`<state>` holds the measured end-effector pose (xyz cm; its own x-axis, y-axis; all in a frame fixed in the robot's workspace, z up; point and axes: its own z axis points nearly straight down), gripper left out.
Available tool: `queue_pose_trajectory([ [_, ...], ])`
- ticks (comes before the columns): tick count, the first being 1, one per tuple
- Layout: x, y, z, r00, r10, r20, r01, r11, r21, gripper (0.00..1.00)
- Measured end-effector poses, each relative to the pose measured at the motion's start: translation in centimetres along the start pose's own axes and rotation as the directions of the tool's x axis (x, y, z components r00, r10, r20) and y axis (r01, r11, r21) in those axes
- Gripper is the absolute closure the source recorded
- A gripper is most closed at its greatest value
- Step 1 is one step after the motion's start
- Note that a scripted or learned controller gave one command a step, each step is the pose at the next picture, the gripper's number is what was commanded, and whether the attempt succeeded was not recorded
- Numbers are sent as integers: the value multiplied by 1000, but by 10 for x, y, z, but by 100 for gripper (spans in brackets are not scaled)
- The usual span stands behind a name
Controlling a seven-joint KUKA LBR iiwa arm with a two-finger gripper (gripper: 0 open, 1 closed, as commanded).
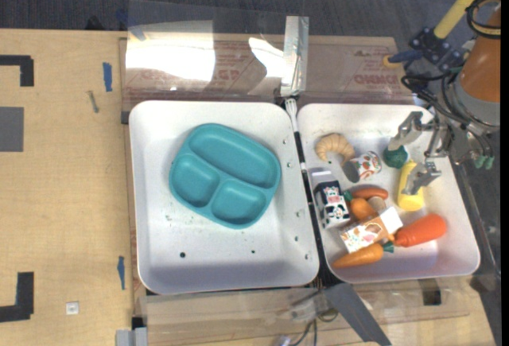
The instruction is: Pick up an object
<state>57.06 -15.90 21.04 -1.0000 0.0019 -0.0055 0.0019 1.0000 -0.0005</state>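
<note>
Plywood table [56, 201] under a slanted overhead camera carries two shallow white bins side by side; the left bin [159, 257] holds a teal divided plate [225, 174], and the right bin [465, 253] holds a crowd of toy foods; the gripper [421, 152] hangs over the right bin's far right part, its two fingers [409, 130] spread apart with nothing between them; just below and between the fingers lies a small yellow piece [410, 187], its long axis running roughly up and down the view, with a dark green piece [395, 153] beside the nearer finger; I judge the yellow piece the likeliest target, since it sits almost straight under the open fingers and apart from the tighter cluster; toward the view's left of it lie a croissant [335, 146], a small red-and-white can [366, 166], a black-and-white carton [332, 203], a juice box [367, 231] and two carrots [419, 231], several touching one another; the coming move seems to turn on a short descent, with the fingers closing across the yellow piece's narrow width; the green piece stands close enough that a finger could catch it instead.
</note>
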Motion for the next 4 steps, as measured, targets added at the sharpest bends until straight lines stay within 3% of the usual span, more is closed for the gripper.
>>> queue_pose_trajectory([
  [1, -36, 11, 115, 998, -61, 20, 61, 998, 5, 0],
  [2, 23, 48, 119, 1000, 2, 20, -2, 1000, 2, 0],
  [3, 22, 50, 107, 1000, -1, 25, 0, 1000, 3, 100],
  [4, 21, 50, 108, 1000, 0, 25, 0, 1000, 3, 0],
])
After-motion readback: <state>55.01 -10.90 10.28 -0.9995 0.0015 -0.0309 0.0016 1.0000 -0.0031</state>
